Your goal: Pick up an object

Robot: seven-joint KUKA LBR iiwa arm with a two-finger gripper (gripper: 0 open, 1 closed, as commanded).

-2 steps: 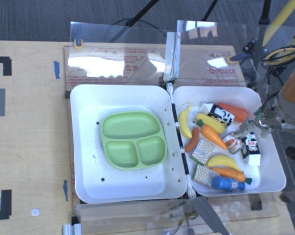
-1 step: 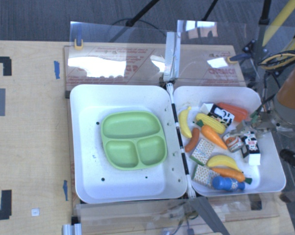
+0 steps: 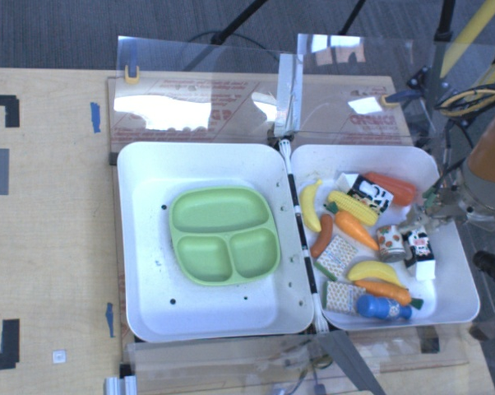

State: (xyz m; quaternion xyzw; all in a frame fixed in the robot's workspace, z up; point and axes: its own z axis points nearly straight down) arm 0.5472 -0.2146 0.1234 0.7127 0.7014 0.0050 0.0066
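Wooden bench (image 3: 50, 245): green tray (image 3: 224, 234) in left bin (image 3: 141, 171); hand (image 3: 428, 206) over right bin (image 3: 457, 299), grip state unclear.

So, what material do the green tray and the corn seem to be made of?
Green tray: probably moulded plastic, matte, one even colour with soft rounded dividers. Corn: likely toy plastic, slightly glossy, uniform yellow; too small to be sure.

Toy food piled in right bin (image 3: 457, 299): bananas (image 3: 311, 205), corn (image 3: 352, 207), carrots (image 3: 356, 230), blue bottle (image 3: 377, 307), small cartons (image 3: 418, 244), all lying flat.
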